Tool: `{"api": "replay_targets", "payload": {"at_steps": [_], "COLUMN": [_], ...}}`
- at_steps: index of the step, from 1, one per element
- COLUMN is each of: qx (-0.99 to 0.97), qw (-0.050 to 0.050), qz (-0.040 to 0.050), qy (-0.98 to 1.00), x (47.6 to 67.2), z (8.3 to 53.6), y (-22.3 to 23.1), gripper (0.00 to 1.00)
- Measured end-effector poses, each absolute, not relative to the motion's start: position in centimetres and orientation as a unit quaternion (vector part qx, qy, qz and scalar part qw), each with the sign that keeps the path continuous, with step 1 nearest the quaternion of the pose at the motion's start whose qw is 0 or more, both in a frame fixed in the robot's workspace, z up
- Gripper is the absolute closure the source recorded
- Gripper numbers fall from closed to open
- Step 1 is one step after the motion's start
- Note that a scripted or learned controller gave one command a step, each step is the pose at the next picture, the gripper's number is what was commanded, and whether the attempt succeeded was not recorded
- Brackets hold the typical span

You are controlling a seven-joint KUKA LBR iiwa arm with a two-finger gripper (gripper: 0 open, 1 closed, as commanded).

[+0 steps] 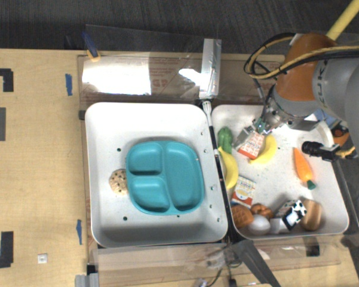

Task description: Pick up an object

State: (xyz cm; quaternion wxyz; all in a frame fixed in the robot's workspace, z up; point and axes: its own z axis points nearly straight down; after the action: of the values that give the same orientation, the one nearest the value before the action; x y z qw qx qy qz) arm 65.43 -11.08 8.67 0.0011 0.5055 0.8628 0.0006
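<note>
- Hand low in the right bin, at a small red-and-white carton; whether it is clenched or released I cannot tell.
- Carton lies by a banana, apart from the carrot.
- Likely light, stiff and crushable: take its narrow sides.
- Left bin holds a teal tray and a cookie; tabletop around is cardboard.

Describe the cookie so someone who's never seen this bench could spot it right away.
Look in the left bin, the one holding the teal tray. The cookie lies on the bin floor against the tray's left edge. It is small, round, tan and speckled, the one loose item in that bin.
</note>
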Motion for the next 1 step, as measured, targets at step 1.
{"api": "replay_targets", "payload": {"at_steps": [1], "qx": [0.505], "qw": [0.005], "qz": [0.0023], "qy": [0.863], "x": [65.67], "z": [9.98], "y": [-11.07], "gripper": [1.0]}}
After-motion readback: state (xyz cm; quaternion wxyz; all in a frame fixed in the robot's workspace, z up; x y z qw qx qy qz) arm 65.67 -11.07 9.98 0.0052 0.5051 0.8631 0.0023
